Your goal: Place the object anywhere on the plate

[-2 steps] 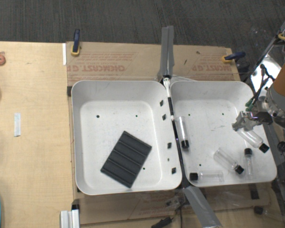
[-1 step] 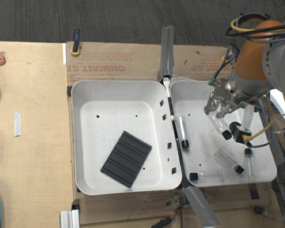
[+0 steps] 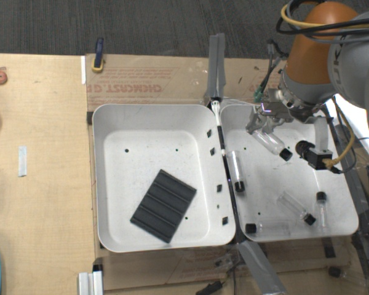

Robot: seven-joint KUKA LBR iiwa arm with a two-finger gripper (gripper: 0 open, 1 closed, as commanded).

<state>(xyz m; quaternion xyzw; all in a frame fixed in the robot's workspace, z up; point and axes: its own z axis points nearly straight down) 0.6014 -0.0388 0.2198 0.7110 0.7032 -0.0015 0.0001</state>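
Two white bins: dark ribbed plate (image 3: 164,205) tilted in left bin (image 3: 111,128); clear tubes in right bin (image 3: 344,217); gripper (image 3: 272,141) clamped on tube (image 3: 274,145).

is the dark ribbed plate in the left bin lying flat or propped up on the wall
Flat. The dark ribbed plate lies turned at a slant on the floor of the left bin, apart from every wall.
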